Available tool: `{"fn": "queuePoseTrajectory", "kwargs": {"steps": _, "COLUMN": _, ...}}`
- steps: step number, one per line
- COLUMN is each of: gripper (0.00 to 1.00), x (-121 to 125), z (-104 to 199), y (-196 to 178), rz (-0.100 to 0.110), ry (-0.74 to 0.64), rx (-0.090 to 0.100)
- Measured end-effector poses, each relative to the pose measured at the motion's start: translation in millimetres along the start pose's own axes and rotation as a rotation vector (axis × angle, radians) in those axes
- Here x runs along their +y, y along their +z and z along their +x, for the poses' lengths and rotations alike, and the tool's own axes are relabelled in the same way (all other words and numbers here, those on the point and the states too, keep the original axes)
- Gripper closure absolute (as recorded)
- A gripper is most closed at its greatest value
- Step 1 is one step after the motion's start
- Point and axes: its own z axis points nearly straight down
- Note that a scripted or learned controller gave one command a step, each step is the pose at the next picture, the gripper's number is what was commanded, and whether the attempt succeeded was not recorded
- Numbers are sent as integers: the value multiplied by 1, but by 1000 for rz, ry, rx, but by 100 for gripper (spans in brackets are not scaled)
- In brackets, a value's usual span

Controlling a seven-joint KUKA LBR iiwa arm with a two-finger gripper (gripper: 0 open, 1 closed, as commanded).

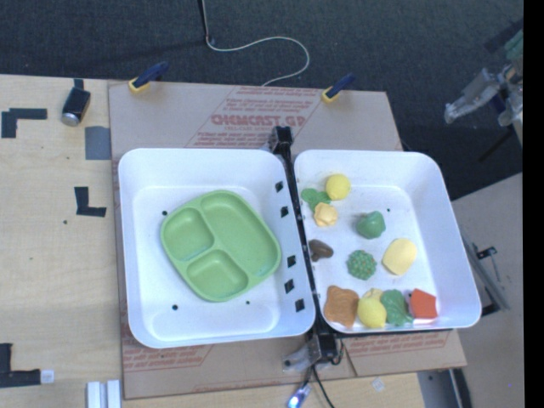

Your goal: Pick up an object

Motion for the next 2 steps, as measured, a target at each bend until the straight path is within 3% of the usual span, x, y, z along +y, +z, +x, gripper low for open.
{"fn": "queuePoseTrajectory", "kwargs": {"steps": 1, "gripper": 0, "x": -53, "z": 83, "y": 56, "rz": 27, "ry": -2, "rx": 8}}
{"fn": "queuePoseTrajectory", "kwargs": {"steps": 2, "gripper": 0, "x": -51, "z": 106, "y": -75, "rz": 4, "ry": 1, "rx": 4}}
